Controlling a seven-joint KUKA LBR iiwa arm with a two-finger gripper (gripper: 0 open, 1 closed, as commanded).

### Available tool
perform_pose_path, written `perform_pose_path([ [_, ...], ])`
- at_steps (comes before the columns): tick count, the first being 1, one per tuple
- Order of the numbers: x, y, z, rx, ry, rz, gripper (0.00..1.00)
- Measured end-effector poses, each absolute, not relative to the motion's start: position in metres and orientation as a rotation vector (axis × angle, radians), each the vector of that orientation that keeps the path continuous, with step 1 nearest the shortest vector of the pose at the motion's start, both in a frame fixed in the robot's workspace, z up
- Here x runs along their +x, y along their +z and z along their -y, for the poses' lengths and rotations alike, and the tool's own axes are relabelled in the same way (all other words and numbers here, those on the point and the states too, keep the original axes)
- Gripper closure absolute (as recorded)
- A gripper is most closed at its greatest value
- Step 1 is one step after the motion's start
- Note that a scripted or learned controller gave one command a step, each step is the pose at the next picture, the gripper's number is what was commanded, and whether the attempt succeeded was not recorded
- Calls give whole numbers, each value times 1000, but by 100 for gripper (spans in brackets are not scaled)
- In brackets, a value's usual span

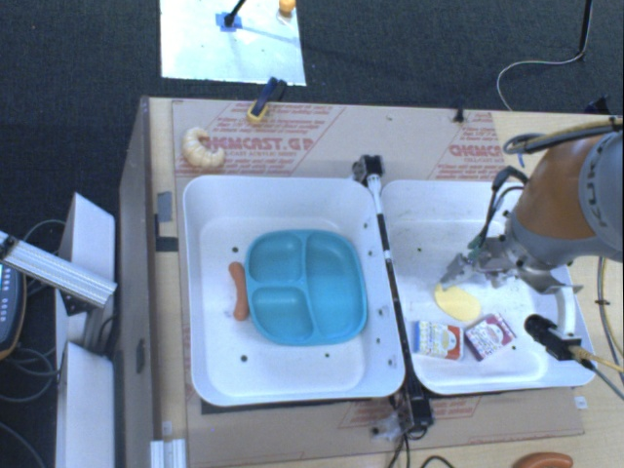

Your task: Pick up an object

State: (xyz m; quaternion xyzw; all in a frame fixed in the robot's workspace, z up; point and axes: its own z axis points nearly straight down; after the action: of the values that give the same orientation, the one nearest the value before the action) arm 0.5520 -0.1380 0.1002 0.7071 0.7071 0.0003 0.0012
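We note the grey arm with its orange band (561, 198) reaching over the shallow white plastic bin (419, 213) on the 3 o'clock side of the view. The gripper (458, 277) sits low over the middle of that bin's floor, its tip pointing toward 8 o'clock. We cannot tell how wide it stands, because its metal parts blur together.

The flat pale-yellow oval piece (457, 304) lies on the bin floor just beside the gripper tip, at its 6 o'clock. We cannot tell whether the two touch.

At the oval's 5 o'clock lies a small red-and-white square packet (490, 336), tilted. At the oval's 7 o'clock lies a small white packet with red and blue print (436, 339), near the bin's front wall. The two packets lie just beside each other.

The second shallow white bin (210, 261), at 9 o'clock of the first, holds a light-blue divided plastic plate (305, 288) in its middle. An orange sausage-shaped piece (239, 292) lies at the plate's 9 o'clock, just beside its rim.
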Motion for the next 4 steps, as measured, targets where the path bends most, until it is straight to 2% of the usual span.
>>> perform_pose_path([
  [1, 528, 95, 96, 2218, 1, -2225, 0],
  [2, 536, 128, 141, 2219, 1, -2219, 0],
  [3, 533, 85, 95, 2217, 3, -2223, 0],
  [4, 523, 114, 106, 2219, 2, -2222, 0],
])
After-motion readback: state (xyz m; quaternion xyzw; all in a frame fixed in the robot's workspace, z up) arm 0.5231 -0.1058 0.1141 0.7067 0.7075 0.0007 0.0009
